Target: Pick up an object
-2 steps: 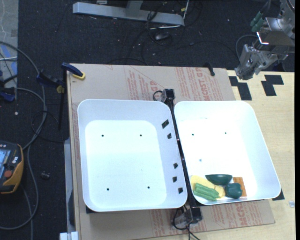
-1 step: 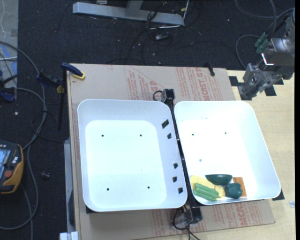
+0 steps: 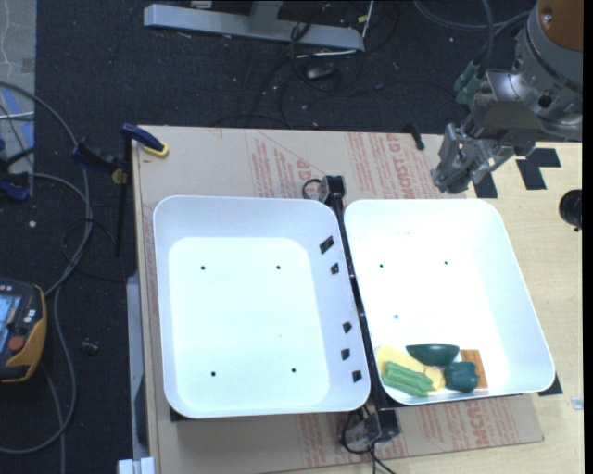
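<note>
Several small objects (image 3: 434,367), green, yellow and orange, lie bunched in the right bin's (image 3: 519,278) near corner. The gripper (image 3: 454,173) hangs beyond that bin's far rim, well apart; its clench cannot be judged.

Grey metal arm (image 3: 547,79) with an orange band (image 3: 563,20) above the wrist, ribbed silver ring below it. Small teal-green fitting (image 3: 466,85) on the wrist's side. Gripper (image 3: 456,174) is dull grey, blocky, with dark cabling.
</note>
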### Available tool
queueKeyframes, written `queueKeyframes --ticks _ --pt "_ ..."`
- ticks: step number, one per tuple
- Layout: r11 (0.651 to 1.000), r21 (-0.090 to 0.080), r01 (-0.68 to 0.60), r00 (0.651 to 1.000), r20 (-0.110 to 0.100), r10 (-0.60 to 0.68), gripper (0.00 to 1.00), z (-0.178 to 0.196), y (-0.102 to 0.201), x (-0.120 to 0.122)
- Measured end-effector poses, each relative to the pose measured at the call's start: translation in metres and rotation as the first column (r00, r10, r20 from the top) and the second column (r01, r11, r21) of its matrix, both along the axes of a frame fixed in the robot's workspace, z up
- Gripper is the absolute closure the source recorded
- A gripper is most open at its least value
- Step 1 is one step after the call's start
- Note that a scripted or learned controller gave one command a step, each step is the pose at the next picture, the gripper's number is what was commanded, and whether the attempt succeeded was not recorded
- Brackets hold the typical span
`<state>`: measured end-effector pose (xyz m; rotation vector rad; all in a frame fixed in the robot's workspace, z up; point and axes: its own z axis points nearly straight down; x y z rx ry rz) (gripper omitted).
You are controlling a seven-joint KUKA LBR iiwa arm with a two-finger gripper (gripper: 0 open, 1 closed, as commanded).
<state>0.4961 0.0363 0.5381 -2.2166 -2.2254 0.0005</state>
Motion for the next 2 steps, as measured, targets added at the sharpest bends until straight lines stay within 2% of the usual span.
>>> queueKeyframes --ticks 1,2 --pt "1.0 -0.001 0.01 1.0 -0.001 -0.01 1.0 -0.001 -0.103 0.024" --pt "1.0 0.0 -0.002 1.0 0.001 0.002 1.0 0.0 -0.026 0.012"
